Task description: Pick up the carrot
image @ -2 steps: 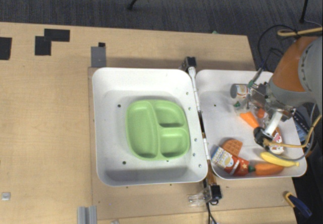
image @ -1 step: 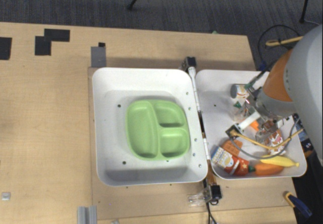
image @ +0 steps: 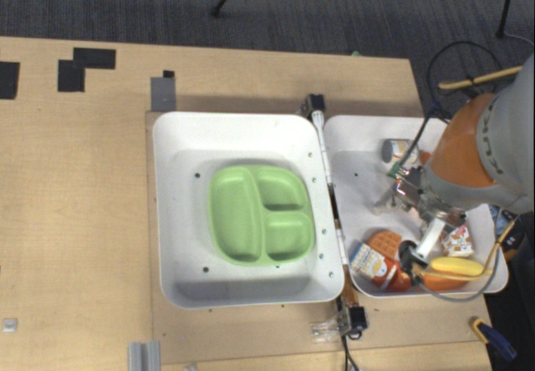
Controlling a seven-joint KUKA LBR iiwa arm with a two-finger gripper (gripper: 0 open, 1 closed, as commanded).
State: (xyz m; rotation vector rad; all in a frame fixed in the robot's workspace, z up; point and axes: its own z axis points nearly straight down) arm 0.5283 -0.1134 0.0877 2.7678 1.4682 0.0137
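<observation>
In from the right: grey arm (image: 512, 131), bent steeply downward. Orange band (image: 462, 152) just above the wrist (image: 439, 190), leaning toward the left. Claw (image: 405, 184) at the low end, bare metal, pointing down and slightly left, in the view's right half.

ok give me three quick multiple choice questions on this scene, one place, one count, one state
1. The carrot lies: A in the left bin; B in the right bin; C on the bench.
2. The green plate has how many compartments: A two; B four; C three.
3. The green plate sits: A right way up; B upside down; C on edge.
Answers: 1 B, it lies by the yellow banana at that bin's near edge. 2 C, one long, two small. 3 A, its hollows face up.
</observation>
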